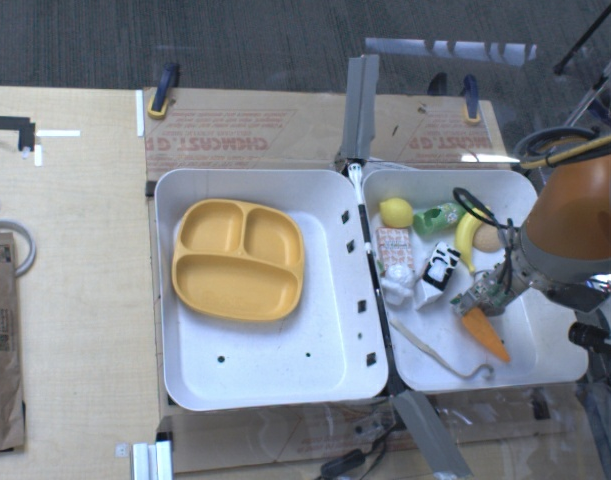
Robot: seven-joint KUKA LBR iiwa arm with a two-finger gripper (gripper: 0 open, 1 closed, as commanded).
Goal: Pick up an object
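My gripper (pixel 482 298) hangs low in the right bin (pixel 425 368), just above the top end of an orange carrot (pixel 488 336). Beside it to the left lie a black-and-white object (pixel 441 266) and a crumpled white item (pixel 398 288). A yellow banana (pixel 467 238), a green packet (pixel 435 217), a yellow lemon (pixel 396 211) and a pale pink-labelled packet (pixel 394 250) lie further back. The arm's orange band (pixel 575 213) hides the bin's right side.
The left bin (pixel 255 368) holds a yellow three-compartment plate (pixel 239 259). A thin beige strip (pixel 440 356) lies near the front of the right bin. A metal divider (pixel 360 118) rises between the bins at the back. Cardboard lies under both bins.
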